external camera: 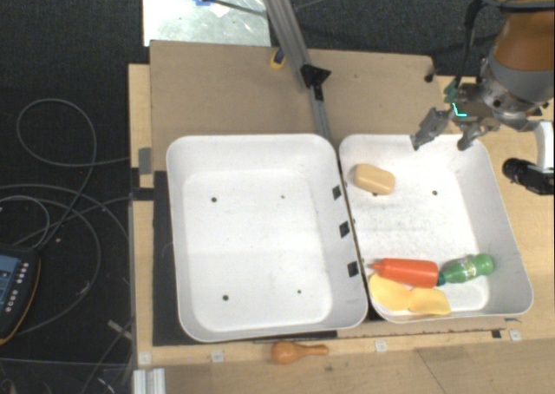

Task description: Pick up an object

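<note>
My gripper [446, 135] hangs above the far edge of the right bin [473, 184], its two fingers spread apart and open with nothing between them. Below and to its left, a tan bread-like lump [373, 179] lies in the right bin near the divider. Along that bin's near edge lie an orange carrot [406, 271], a green bottle-shaped toy [466, 269] and a yellow piece [408, 298].
The left bin [251, 236] sits beside the right one. A small orange pear-shaped toy [297, 351] lies on the bench in front of the bins. A slanted metal pole [290, 28] crosses above the bench's back. Cables lie on the floor at left.
</note>
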Robot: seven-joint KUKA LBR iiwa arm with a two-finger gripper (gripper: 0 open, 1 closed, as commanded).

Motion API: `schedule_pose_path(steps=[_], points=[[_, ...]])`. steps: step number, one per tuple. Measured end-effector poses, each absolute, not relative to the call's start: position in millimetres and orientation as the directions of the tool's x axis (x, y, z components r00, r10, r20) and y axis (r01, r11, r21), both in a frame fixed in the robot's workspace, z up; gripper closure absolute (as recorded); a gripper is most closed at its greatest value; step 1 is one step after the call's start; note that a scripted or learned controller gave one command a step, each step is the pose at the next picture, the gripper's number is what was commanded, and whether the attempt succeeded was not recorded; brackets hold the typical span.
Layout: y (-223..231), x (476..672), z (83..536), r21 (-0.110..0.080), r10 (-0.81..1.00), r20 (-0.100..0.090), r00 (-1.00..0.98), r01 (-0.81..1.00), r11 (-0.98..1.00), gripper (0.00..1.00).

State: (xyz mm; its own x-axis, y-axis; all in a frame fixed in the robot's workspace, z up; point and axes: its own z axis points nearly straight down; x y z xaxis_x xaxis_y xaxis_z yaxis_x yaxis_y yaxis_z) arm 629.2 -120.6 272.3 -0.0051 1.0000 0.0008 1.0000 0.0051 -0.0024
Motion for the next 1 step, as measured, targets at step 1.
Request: schedule_pose_path(steps=[1], points=[[-120.6,629.9,274.6,0.001,1.000,0.000,-0.006,1.000,0.006,0.00]])
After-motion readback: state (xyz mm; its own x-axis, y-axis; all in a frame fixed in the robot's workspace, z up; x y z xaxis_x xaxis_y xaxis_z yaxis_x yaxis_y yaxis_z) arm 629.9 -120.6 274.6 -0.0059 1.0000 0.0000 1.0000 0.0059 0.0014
